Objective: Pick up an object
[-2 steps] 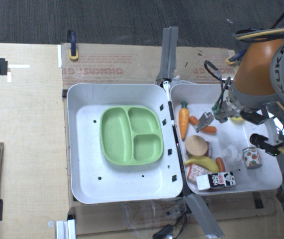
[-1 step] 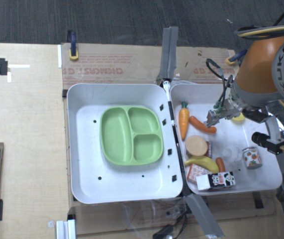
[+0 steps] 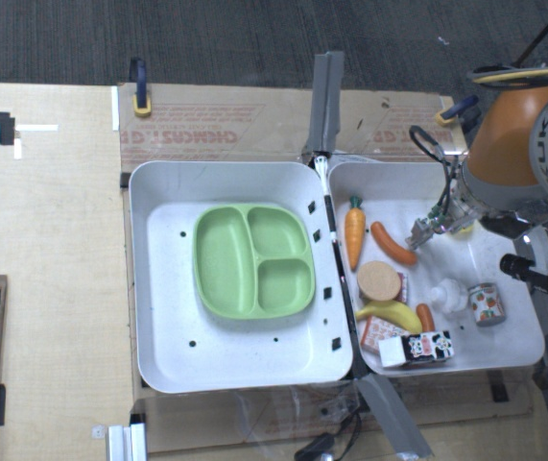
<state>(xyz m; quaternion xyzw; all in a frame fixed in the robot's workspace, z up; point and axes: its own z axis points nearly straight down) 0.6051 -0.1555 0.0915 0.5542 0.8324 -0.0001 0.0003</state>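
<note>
While the fingers [image 3: 434, 223] hover by the sausage [image 3: 393, 242], their opening cannot be told; judged light, stiff and slick, it is best gripped across its middle

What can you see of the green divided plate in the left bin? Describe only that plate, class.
The green divided plate is pale green, looks like smooth plastic, and has rounded corners. Raised ridges split it into three compartments: one long one on its left, two smaller ones on its right. It lies flat, right way up, slightly turned, near the middle of the left bin, resting on the bin's floor. Nothing lies in it.
</note>
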